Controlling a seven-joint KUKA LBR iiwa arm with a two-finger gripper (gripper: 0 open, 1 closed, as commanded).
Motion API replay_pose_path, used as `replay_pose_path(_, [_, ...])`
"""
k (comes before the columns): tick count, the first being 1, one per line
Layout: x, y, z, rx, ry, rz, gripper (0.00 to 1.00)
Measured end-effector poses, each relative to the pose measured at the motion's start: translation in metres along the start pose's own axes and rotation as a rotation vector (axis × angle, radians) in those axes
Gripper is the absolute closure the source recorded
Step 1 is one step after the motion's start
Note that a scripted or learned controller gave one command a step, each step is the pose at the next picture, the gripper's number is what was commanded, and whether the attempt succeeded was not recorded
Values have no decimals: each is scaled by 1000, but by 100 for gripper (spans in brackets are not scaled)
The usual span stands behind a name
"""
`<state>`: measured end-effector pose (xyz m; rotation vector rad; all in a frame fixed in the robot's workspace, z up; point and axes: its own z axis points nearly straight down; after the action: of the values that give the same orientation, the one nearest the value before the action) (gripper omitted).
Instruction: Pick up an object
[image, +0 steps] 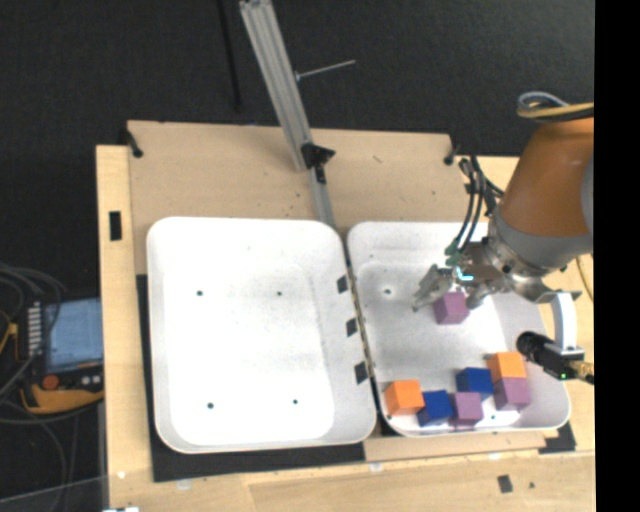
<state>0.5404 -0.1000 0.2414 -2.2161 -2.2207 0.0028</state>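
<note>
My gripper (452, 290) hangs over the middle of the right bin (395, 250), with the arm coming in from the right. A purple block (452, 308) sits between its two fingers, one finger (431, 285) on its left and the other on its right. The gripper is shut on this block. Whether the block is off the bin floor I cannot tell.
Along the right bin's front edge lie an orange block (404, 396), a blue block (436, 407), a purple block (468, 406), another blue block (474, 381), an orange block (508, 365) and a purple block (514, 392). The left bin (160, 330) stands beside it.
</note>
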Motion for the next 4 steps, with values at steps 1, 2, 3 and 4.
replay_pose_path(1, [0, 1, -2, -6, -1, 3, 0])
replay_pose_path(2, [6, 7, 54, 1, -3, 7, 0])
replay_pose_path(3, [9, 0, 100, 0, -3, 5, 0])
replay_pose_path(4, [7, 1, 145, -7, -5, 5, 0])
